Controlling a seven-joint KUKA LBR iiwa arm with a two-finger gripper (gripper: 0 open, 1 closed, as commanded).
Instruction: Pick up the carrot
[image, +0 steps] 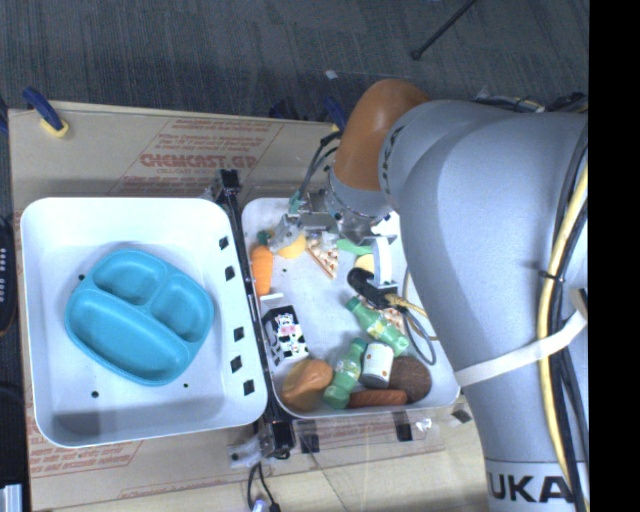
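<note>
Arm reaches in frm right, wrist bent down over right bin's (300, 395) top end, gripper (312, 222) state can't tell; carrot (261, 270) lies by bin's left wall, just below-left.

The grey arm (480, 250) enters from three o'clock and fills the frame's right side, its broad curved body running from the five o'clock corner up toward one o'clock. From there it narrows and bends toward nine o'clock, ending in the orange band (375, 125) at about twelve o'clock of the frame's centre. Below the band the wrist points down and toward seven o'clock. The gripper (300, 225) hangs at the wrist's end, low, its small metal parts and cables showing; how its tips stand is too small to tell.
</note>
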